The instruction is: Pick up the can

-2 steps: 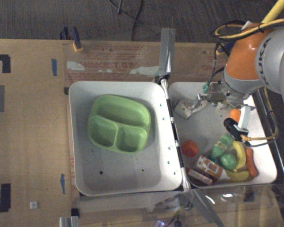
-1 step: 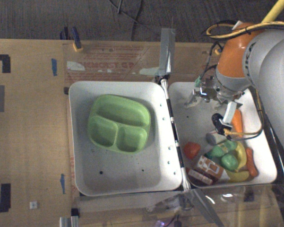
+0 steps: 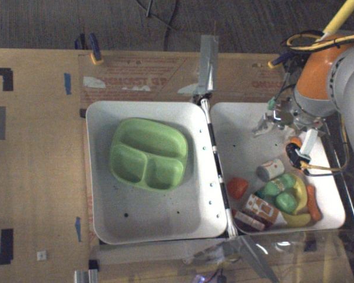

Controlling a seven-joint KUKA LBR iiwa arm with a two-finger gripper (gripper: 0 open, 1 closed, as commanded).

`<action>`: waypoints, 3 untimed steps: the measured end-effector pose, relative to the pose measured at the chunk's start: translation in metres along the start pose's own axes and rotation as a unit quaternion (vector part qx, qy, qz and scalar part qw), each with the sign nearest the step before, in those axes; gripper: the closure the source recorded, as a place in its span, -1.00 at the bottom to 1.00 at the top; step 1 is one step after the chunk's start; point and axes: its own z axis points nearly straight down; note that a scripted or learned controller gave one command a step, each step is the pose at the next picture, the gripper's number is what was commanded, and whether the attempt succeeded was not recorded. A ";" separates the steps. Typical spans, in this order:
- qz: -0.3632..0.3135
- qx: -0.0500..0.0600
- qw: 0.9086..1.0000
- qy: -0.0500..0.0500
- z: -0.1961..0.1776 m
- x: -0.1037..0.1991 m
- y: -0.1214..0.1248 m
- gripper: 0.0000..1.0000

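My two-finger metal claw hangs over the upper part of the right white bin, its fingers spread apart with nothing between them. The small grey cylindrical can lies on its side lower in that same bin, apart from my claw, just above a heap of green, yellow and orange toy foods. A green divided plastic tray sits in the left white bin.

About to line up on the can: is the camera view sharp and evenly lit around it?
Camera view: soft overall; the can reads as a small grey cylinder, edges slightly blurred; right bin evenly lit, no strong glare; gripper blurry, fingers indistinct.
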 end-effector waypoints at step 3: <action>-0.080 -0.011 0.997 -0.004 -0.001 0.005 -0.107 1.00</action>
